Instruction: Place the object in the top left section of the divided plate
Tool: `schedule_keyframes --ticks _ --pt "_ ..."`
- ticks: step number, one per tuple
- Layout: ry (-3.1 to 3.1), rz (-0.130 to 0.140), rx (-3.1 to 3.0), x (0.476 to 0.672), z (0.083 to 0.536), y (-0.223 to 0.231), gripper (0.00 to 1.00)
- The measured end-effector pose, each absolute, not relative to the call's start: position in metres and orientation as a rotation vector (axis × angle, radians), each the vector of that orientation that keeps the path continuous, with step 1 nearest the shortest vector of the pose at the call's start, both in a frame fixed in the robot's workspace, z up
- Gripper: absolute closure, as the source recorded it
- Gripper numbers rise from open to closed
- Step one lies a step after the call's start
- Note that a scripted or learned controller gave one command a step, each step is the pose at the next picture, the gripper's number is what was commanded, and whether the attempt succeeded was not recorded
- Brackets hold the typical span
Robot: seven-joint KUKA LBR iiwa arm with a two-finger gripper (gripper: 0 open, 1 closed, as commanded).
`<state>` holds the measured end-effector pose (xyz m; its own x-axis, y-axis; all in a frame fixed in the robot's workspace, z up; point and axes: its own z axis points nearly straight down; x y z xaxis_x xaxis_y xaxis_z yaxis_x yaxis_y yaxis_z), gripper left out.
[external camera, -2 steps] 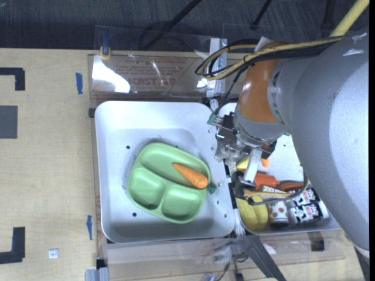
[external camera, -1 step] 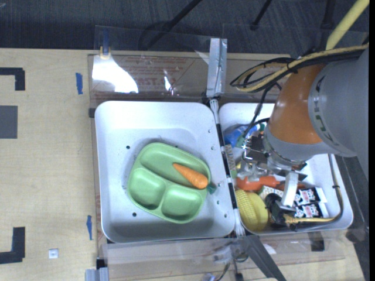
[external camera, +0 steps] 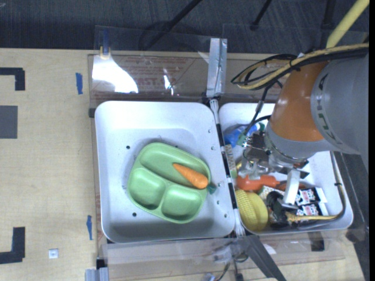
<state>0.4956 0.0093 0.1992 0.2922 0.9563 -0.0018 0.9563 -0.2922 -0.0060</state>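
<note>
You have a toy carrot (external camera: pixel 191 175) lying in the green divided plate (external camera: pixel 166 183), which sits in the left white bin (external camera: pixel 117 133). The carrot's long axis runs on a diagonal, from far-left to near-right. Its narrow tip points toward the far left, and the thick end, with a small green stub, points toward the near right edge of the plate. It rests across the large far section, its thick end close to the plate's right rim. The carrot looks smooth and plastic, a tapered cone in bright orange. The plate is a glossy, rounded, moulded piece with three compartments: one long one on the far side and two smaller ones on the near side.

The gripper (external camera: pixel 258 170) hangs over the right bin (external camera: pixel 343 212), low above a clutter of items: a yellow corn cob (external camera: pixel 252 209) with a bumpy surface, an orange item (external camera: pixel 258 184) just under the gripper, a blue item (external camera: pixel 234 137) and a printed packet (external camera: pixel 307 199). You cannot tell whether the fingers are apart or together, since the wrist and cables cover them. The desk (external camera: pixel 47 157) is pale wood.
</note>
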Motion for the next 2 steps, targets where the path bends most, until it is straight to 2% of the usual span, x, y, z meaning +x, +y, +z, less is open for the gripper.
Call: schedule_keyframes --ticks 1,2 --pt "-1.44 0.006 -2.789 0.4864 0.1837 0.0412 1.0" --pt "-1.44 0.005 -2.789 0.4864 0.1837 0.0412 0.0"
